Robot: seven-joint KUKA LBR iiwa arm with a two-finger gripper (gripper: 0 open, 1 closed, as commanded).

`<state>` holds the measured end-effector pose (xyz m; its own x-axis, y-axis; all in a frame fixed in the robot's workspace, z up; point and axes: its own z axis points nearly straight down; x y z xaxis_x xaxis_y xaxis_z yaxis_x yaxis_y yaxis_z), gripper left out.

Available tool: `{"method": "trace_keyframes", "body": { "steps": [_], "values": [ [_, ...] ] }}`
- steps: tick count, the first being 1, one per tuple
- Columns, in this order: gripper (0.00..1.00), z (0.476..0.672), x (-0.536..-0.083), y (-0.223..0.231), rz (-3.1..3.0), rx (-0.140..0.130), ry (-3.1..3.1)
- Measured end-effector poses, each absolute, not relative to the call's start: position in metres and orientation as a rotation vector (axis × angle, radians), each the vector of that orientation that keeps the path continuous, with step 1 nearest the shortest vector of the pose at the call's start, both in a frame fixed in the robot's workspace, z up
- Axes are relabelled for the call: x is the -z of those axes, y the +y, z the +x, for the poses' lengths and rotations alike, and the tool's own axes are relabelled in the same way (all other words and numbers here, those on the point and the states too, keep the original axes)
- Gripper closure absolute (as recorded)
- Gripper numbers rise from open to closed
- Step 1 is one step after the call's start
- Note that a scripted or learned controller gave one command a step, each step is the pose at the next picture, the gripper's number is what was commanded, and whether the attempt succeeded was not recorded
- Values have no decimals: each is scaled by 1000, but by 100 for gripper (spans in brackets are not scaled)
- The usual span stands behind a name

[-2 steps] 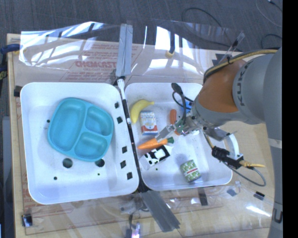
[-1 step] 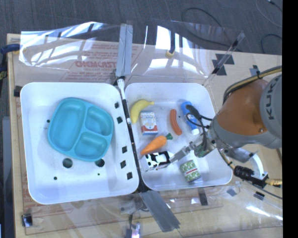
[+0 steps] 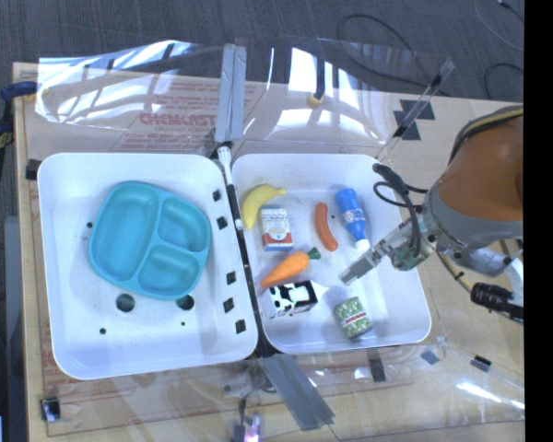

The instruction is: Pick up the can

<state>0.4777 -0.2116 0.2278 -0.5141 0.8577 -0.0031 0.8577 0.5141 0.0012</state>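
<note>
The desk (image 3: 83,99) is covered by two white bins set side by side. The left bin (image 3: 64,330) is occupied by a blue divided plate (image 3: 150,239). The right bin (image 3: 405,325) is reached into from the right by the grey arm (image 3: 479,201), with its orange band above the wrist. The hand (image 3: 358,269) is seen low over the bin's right half, just above the can; whether it is open or closed cannot be told, and nothing is seen held in it. A banana (image 3: 255,201), a blue bottle (image 3: 352,215), a carrot (image 3: 288,267), a small carton (image 3: 276,228), a cow-patterned box (image 3: 291,297) and a sausage (image 3: 324,226) are spread across that bin. The can (image 3: 353,318), green-labelled, is lying near the bin's front right corner, apart from the other things.
</note>
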Motion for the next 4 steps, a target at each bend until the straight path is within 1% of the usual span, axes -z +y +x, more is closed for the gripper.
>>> {"method": "trace_keyframes", "body": {
  "steps": [1, 3, 4],
  "values": [
    [0, 485, -117, -213, 1537, -10, 2710],
    [0, 486, -114, -212, 1522, -13, 2721],
    [0, 486, -110, -205, 1738, -12, 2583]
  ]
}}
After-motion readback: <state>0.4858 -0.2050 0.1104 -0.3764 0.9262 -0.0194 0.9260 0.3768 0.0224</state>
